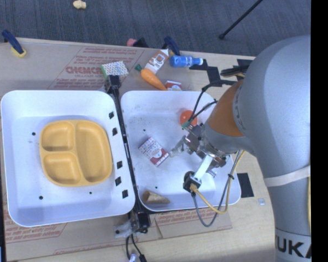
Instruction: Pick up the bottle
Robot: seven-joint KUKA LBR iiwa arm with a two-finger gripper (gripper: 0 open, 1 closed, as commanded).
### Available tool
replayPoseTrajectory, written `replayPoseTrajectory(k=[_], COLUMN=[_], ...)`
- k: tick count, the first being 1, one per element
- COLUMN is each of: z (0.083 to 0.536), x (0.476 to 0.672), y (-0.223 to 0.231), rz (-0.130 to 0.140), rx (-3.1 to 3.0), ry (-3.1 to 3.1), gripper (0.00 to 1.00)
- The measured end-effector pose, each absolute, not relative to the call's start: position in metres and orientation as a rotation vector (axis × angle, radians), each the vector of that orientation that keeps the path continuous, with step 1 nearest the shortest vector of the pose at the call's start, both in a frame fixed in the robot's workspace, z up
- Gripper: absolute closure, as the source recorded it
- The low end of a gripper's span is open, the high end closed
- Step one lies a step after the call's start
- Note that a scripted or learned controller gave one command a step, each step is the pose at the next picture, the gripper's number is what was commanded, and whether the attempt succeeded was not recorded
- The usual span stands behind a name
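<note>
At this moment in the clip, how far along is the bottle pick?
Nothing looks done yet. The blue bottle lies on the bench beyond the right bin, outside both bins, beside a carrot. In hand: the gripper sits low inside the right bin near a small red-and-white carton, well away from the bottle, with nothing visibly between its fingers. Left: reaching the bottle, grasping it and lifting it.

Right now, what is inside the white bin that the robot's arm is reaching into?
In the right bin lie a small red-and-white carton, a brownish piece at the near edge, and something orange-red partly covered by the arm. The arm hides the bin's right side.
</note>
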State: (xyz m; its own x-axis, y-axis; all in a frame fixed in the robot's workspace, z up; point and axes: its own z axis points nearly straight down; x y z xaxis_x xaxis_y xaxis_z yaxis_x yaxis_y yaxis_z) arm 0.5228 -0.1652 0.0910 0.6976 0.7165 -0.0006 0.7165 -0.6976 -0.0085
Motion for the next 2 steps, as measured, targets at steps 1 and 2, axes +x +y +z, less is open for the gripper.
replayPoseTrajectory(k=[1, 2], z=[0.101, 0.183], x=[0.523, 0.476], y=[-0.165, -0.186], rz=[0.008, 0.003], rx=[-2.880, -2.937], ry=[-1.226, -1.105], gripper=[1.00, 1.00])
